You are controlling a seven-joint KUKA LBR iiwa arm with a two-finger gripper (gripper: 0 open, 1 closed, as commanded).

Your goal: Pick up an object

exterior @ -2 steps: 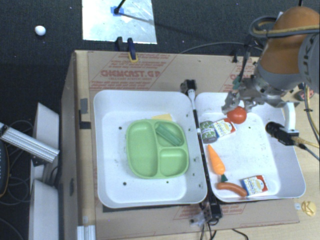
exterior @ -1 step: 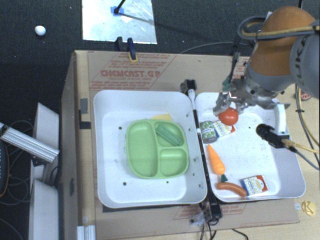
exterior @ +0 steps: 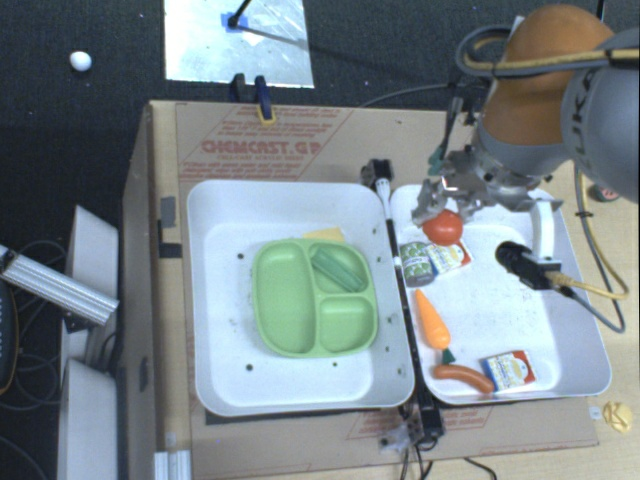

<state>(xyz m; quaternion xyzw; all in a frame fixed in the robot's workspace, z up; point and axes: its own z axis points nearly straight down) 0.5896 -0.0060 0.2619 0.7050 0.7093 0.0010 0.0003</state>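
My gripper (exterior: pixel 446 206) hangs over the far left corner of the right bin (exterior: pixel 580 348). A red tomato (exterior: pixel 443 229) sits directly under its tip, touching or nearly touching it; I cannot tell whether it is held. Also in this bin are a small green-and-white packet (exterior: pixel 433 260), an orange carrot (exterior: pixel 432 320), a red sausage (exterior: pixel 462 376) and a small carton (exterior: pixel 510 370) near the front edge.
The left bin (exterior: pixel 220 268) holds a green divided tray (exterior: pixel 300 303) with a green vegetable (exterior: pixel 340 266) in its far compartment and a yellow piece (exterior: pixel 325 236) behind it. A black part (exterior: pixel 520 260) with a cable juts over the right bin's right side.
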